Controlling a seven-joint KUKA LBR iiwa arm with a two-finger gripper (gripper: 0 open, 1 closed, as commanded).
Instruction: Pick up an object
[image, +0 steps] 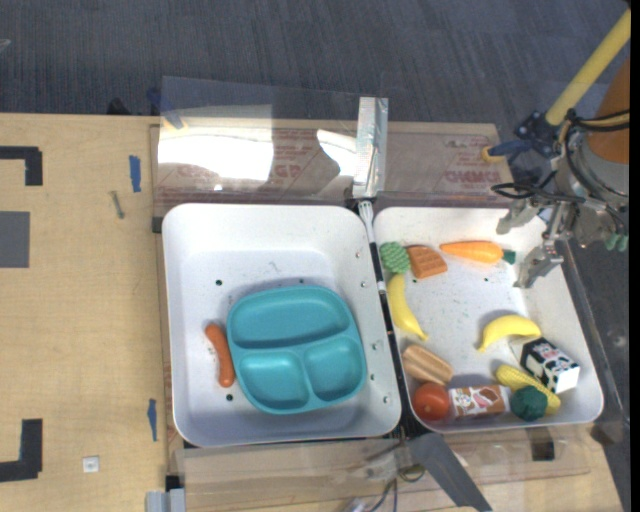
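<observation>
Looking down from the one camera: claw (533, 243) hangs at the right bin's (588, 330) upper right corner, over the rim, two pale fingers (518, 214) spread apart with nothing between them, so released and empty.

Nearest candidate: carrot (471, 252), lying just left of the claw and slightly below it, inside the right bin's top edge. Long axis runs left to right across the picture, green stub toward the claw, thick end beside the orange wedge (427, 263) and green piece (394, 257). Judged the likeliest target, since only a short shift left would bring the fingers over it; closing across the narrow width, fingers up and down in the picture, looks the better fit.

Farther off, down the bin: curved banana (507, 330) in the middle, long banana (404, 307) by the left wall, dice (551, 366), tomato (432, 402) and bottle (477, 401) crowded along the bottom edge.

Left bin (190, 240), well apart from the claw: teal tray (294, 347) with sausage (220, 353) beside it.
</observation>
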